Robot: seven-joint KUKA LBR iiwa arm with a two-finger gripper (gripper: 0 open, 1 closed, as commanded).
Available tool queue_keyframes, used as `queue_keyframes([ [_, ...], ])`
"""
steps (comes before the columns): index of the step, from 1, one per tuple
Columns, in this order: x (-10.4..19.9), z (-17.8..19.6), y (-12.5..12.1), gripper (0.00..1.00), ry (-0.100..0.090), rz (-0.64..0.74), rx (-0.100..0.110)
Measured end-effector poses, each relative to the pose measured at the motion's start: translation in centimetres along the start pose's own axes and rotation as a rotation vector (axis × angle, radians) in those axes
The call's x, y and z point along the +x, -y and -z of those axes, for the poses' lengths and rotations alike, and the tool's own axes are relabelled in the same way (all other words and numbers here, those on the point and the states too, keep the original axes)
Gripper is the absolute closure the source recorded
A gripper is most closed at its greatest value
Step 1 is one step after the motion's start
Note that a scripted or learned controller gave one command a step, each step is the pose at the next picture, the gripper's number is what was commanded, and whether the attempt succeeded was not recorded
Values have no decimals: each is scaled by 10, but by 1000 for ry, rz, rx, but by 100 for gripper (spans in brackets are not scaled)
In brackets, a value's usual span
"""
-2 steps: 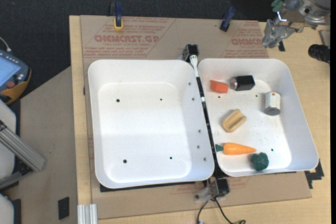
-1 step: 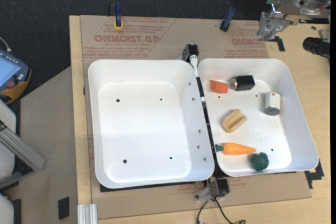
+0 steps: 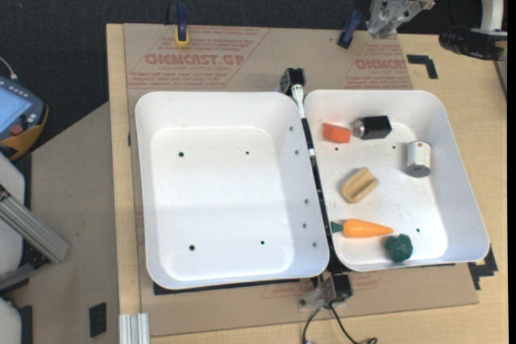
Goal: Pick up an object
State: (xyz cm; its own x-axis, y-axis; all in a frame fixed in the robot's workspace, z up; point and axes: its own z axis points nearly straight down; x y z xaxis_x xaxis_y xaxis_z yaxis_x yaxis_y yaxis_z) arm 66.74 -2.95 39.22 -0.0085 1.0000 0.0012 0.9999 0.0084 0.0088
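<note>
Jaws hang high past the right bin's far edge, over the cardboard; can't tell if wide or narrow, nothing seen between them. Arm comes in from the top right, wrist pointing down. All candidates sit in the right bin: orange block and black cylinder near the far edge, silver can, tan block mid-bin, carrot and green lump near the front edge. Tan block looks light, rigid, not slippery; grip across its short sides.
</note>
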Motion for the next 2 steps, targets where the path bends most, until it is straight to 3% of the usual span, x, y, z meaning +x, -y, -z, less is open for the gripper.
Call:
queue_keyframes([
  [1, 23, -83, 2, 100, 0, -5, 18],
  [2, 112, -39, 0, 100, -1, 0, 3],
])
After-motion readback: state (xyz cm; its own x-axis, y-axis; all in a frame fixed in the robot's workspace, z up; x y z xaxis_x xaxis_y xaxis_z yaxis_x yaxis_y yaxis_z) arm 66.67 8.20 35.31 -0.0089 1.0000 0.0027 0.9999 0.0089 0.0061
